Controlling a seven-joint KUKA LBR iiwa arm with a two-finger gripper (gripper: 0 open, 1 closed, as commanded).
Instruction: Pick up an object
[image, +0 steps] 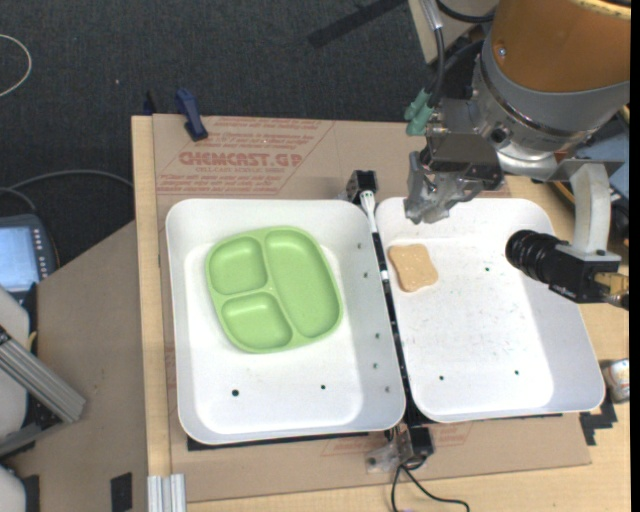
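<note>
A robotics lab, plainly. Two shallow white bins (470, 400) sit side by side on a cardboard sheet (240, 155) printed with a maker's name, clamped at the top by a blue clip (190, 113). Loose cables (60, 185) trail over dark carpet at upper left, an aluminium rail (45, 385) lies at lower left, and a grey-and-orange industrial arm (550, 60) fills the upper right.

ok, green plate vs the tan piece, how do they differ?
The green plate lies in the left bin; the tan piece lies in the right bin, near its left wall. The green plate is far larger than the tan piece. The plate has three moulded compartments; the tan piece looks like a plain slab. The gripper hangs just above the tan piece, away from the plate. Both lie flat.
</note>
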